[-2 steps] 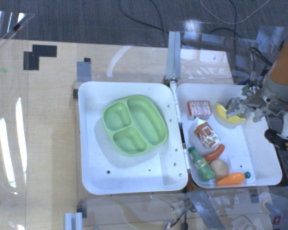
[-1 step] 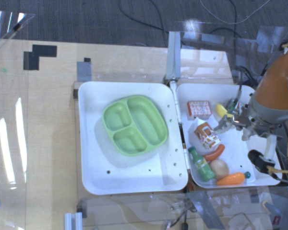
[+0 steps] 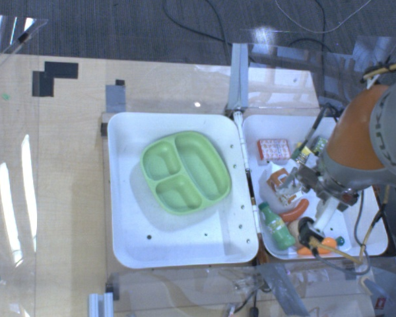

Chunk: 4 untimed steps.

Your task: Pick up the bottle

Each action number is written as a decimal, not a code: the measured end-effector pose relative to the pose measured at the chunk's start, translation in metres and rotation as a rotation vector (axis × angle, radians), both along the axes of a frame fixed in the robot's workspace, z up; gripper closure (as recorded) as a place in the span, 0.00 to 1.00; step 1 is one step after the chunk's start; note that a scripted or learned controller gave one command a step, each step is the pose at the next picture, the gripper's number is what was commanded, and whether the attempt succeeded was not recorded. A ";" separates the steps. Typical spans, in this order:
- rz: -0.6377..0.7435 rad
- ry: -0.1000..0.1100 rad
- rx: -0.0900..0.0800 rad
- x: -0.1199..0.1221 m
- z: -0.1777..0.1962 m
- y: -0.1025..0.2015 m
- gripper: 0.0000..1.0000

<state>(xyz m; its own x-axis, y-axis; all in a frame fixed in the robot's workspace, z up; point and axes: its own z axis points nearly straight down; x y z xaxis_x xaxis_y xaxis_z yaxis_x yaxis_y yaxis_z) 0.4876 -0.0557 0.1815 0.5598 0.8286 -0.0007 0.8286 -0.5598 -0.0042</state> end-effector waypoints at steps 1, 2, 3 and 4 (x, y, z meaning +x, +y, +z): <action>0.096 0.000 -0.001 0.000 0.000 0.083 0.00; 0.048 -0.002 -0.002 0.000 0.000 0.016 0.00; 0.019 -0.003 -0.001 0.000 0.000 0.069 0.00; 0.090 -0.001 -0.002 0.001 0.002 0.032 0.00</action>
